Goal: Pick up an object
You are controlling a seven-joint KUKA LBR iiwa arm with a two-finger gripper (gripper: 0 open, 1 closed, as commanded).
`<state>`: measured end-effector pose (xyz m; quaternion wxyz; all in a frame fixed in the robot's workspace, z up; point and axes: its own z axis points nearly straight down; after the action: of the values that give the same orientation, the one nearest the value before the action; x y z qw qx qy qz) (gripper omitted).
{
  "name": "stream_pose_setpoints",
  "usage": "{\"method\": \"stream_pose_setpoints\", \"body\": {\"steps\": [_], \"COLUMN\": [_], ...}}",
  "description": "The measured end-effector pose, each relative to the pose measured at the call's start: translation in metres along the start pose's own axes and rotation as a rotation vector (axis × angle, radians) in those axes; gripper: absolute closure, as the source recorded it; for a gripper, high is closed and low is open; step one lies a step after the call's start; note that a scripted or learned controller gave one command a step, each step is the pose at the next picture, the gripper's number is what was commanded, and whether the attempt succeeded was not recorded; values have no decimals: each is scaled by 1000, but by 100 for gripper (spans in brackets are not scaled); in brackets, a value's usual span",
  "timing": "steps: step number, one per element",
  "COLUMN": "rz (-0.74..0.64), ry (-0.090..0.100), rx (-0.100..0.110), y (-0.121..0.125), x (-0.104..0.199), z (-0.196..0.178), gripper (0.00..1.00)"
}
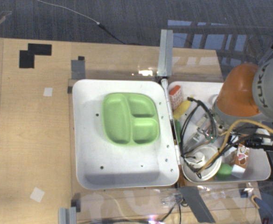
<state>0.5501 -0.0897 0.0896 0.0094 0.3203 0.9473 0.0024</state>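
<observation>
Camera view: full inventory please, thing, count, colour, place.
bins: 2, white, side by side on the bench; left bin, right bin
tray: 1, green, three compartments, in the left bin
bottle: 1, white with red label, upper left corner of the right bin
yellow item: 1, yellow, just below the bottle; cannot tell what it is
green item: 1, green, near the front edge of the right bin
carton: 1, brown and white, front right of the right bin
bench: 1, light wood, under both bins
arm: 1, grey with orange band, over the right bin
claw: 1, dark with cables, low in the right bin
</observation>
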Motion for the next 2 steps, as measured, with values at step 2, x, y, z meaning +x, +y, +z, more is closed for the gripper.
{"method": "stream_pose_setpoints", "body": {"steps": [2], "rz": [-141], "ry": [3], "rx": [3], "y": [8], "x": [-81], "z": [1], "gripper": [0]}}
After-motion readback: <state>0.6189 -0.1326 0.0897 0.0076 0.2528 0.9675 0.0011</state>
